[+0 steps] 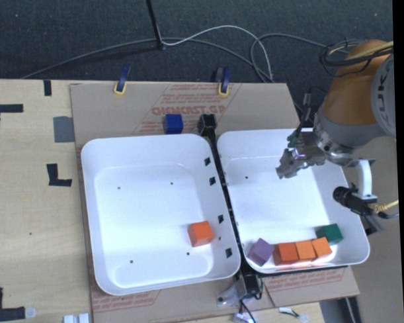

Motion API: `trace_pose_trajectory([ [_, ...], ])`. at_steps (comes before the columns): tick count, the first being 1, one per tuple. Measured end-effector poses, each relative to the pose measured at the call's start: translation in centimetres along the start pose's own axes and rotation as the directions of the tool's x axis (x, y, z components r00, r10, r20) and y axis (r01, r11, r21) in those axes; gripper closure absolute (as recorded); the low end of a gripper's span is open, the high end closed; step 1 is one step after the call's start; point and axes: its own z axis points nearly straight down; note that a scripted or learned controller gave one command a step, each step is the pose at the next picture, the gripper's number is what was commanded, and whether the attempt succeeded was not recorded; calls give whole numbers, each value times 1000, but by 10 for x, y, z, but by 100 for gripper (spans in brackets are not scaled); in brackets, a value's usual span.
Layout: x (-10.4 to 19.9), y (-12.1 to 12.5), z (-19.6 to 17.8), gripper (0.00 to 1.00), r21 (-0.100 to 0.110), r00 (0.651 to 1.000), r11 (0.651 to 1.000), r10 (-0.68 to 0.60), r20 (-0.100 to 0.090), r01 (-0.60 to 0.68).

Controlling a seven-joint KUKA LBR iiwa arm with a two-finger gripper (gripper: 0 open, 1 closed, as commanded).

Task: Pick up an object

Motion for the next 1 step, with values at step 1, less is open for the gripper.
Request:
trace_pose_trajectory([
  [1,55,14,-1,100,4,1000,1000,-5,-2,5],
])
